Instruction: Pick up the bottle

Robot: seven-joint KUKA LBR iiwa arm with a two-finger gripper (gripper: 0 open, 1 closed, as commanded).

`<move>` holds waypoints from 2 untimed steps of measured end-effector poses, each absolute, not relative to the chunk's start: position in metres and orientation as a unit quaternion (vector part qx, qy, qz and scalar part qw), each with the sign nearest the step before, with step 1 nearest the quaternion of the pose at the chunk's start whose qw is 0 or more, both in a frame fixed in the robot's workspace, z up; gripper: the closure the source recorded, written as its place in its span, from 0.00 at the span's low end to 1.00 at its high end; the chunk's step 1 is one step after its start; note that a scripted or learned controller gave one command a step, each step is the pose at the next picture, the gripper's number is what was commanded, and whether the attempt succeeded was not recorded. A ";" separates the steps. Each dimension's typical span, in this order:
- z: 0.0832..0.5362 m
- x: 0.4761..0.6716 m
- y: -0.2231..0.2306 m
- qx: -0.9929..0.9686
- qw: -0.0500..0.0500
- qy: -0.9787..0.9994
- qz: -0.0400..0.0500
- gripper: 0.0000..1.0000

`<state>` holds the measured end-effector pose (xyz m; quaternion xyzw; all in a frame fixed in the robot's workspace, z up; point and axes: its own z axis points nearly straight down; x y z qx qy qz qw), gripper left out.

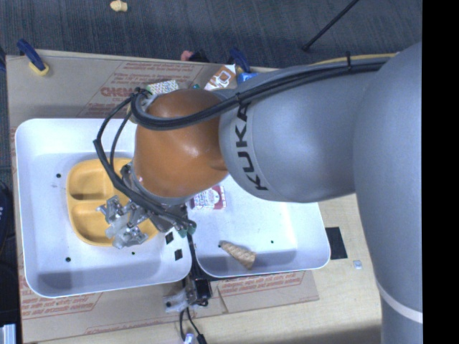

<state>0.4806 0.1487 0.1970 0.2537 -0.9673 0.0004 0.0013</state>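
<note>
The gripper (123, 224) hangs low over the left bin (36, 264), above the near right corner of a yellow divided tray (86, 185) that lies against the bin's floor toward its middle. The arm comes across from the right bin's side, so its orange band (176, 145) and grey wrist cover the wall shared by the two bins and much of the right bin (301, 253). Black cables (107, 131) loop out from the wrist over the left bin's far half.

From this slanted view, it cannot be told whether the gripper is spread or closed; its metal parts blur against the tray, and nothing can be seen caught in it.

No plain bottle shape can be made out. The likeliest candidate is a thing with a red and white label (209, 199), which peeks out from under the wrist in the right bin, near the shared wall. If that is the bottle, it lies on the other side of the wall from the gripper, apart from it and not under it. A tan cone-shaped piece (237, 252) rests by the right bin's near edge. The pick-up therefore looks not yet made.
</note>
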 end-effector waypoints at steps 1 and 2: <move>0.208 0.511 0.209 0.280 -0.001 -0.960 0.000 1.00; 0.206 0.492 0.207 0.254 0.001 -0.967 0.001 1.00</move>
